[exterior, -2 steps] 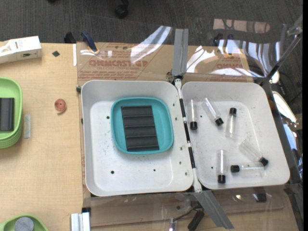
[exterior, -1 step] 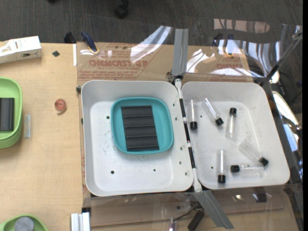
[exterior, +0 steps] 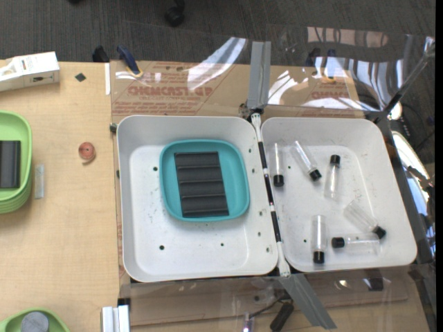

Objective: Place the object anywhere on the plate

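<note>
The task's things lie in the right bin (exterior: 377, 154): six clear tubes with black caps, scattered on its white floor and none of them on the plate. Along that bin's left wall one tube (exterior: 277, 163) lies pointing far to near, its cap at the near end; just right of it a second tube (exterior: 303, 160) lies at a slant, and a third tube (exterior: 333, 177) lies further right with its cap at the far end. Nearer the front, a fourth tube (exterior: 318, 237) points far to near, a fifth tube (exterior: 354, 241) lies crosswise with its cap to the left, and a sixth tube (exterior: 361, 220) slants toward the near right corner, where its capped end comes close to the fifth. The teal plate (exterior: 238, 185) sits in the left bin (exterior: 145, 234), toward the far side, well apart from every tube - a dark ribbed block (exterior: 201, 182) covers most of its middle. Behind both bins lies a brown paper-covered sheet (exterior: 173, 85) with printed lettering. On the wooden bench (exterior: 62, 241) to the left stand a green tray (exterior: 17, 133), a small reddish round piece (exterior: 86, 151) and, at the far left, a white box (exterior: 28, 70).
</note>
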You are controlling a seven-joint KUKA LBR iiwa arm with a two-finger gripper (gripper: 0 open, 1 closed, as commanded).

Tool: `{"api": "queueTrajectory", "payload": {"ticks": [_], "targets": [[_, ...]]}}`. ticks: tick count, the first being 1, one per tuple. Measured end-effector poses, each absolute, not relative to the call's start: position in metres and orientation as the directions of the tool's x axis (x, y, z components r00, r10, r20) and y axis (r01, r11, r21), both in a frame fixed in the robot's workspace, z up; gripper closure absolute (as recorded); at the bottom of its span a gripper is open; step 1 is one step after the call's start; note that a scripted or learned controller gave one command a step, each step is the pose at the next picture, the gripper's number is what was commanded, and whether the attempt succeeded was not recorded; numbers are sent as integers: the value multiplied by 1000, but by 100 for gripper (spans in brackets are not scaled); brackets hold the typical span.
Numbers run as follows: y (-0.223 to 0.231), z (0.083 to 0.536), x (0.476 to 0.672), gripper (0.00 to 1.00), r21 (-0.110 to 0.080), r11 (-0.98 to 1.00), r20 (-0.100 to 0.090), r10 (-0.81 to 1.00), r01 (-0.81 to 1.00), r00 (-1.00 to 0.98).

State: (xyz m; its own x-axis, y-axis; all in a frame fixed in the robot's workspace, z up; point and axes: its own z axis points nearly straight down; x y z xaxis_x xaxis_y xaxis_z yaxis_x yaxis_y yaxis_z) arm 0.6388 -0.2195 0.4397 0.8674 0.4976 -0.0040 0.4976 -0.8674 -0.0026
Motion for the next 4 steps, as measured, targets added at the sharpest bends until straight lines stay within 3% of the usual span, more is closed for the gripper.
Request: {"api": "queueTrajectory", "payload": {"ticks": [1,3,4], "targets": [[-221,440,651,0,-2,-909,-3,416,416,909],[-223,441,653,0,-2,-979,-2,205,205,979],[-223,441,654,0,-2,-979,-2,202,202,979]]}}
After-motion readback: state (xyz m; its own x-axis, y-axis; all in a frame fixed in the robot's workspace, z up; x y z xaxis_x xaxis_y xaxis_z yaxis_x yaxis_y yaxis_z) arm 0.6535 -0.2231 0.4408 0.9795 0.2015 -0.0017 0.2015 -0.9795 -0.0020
